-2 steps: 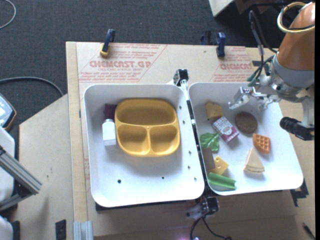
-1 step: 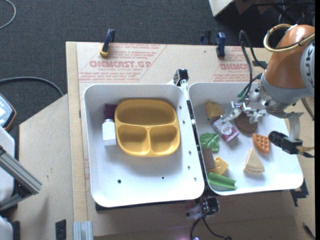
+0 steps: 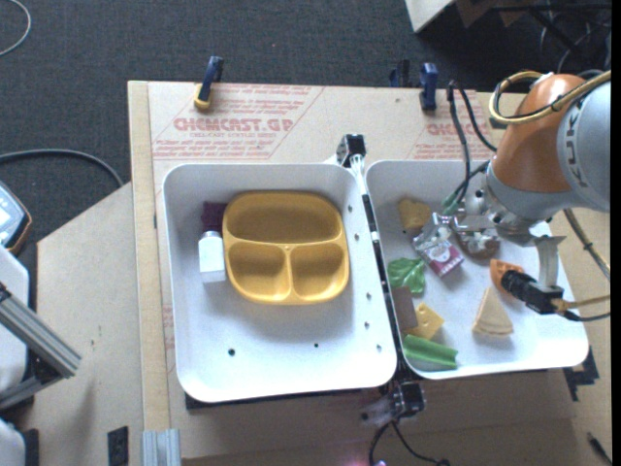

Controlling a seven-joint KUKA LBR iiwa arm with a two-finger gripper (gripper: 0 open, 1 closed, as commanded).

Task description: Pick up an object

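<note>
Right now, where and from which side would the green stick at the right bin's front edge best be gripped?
Probably mid-length on the green stick, coming from above with fingers across its narrow width. It lies flat and long near the right bin front wall, the yellow cube close behind.

The arm (image 3: 558, 153) runs off the right edge; its wrist covers part of the right bin (image 3: 543, 352) and the end effector's (image 3: 456, 229) fingertips.
</note>
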